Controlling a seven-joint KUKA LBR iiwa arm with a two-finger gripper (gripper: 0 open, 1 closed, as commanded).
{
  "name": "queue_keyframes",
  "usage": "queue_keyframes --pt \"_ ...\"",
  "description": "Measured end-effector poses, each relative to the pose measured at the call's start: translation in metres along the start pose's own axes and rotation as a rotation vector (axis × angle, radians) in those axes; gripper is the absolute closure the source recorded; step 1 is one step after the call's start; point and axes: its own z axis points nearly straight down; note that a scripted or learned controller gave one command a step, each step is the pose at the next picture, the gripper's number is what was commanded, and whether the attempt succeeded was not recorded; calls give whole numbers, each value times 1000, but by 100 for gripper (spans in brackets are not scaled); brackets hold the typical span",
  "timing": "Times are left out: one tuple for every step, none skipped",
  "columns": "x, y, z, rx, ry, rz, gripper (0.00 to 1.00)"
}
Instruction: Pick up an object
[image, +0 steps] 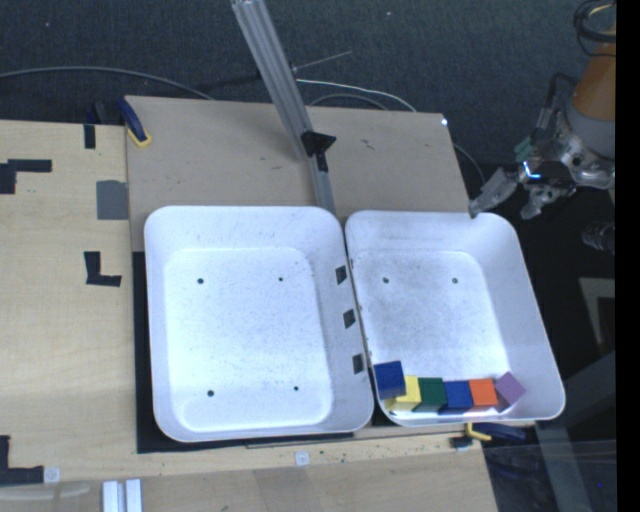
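Observation:
Several small blocks line the near edge of the right bin (500, 240): a blue block (388, 377), a yellow one (406, 393), a green one (431, 392), a second blue one (458, 395), an orange one (483, 392) and a purple one (509, 387). My gripper (510, 203) hangs just beyond the far right corner of that bin, well away from the blocks. It is open, and nothing sits between its fingers.
The left bin (160, 300) lies beside the right one. A slanted metal pole (280, 75) comes down to the gap between the bins at the back. A blue and yellow clamp (490, 432) sits at the right bin's front edge, and another (135, 125) at the board's far left corner.

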Motion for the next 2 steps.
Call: queue_keyframes --pt "44 -53 6 3 3 0 0" --pt "69 -96 53 7 3 2 0"
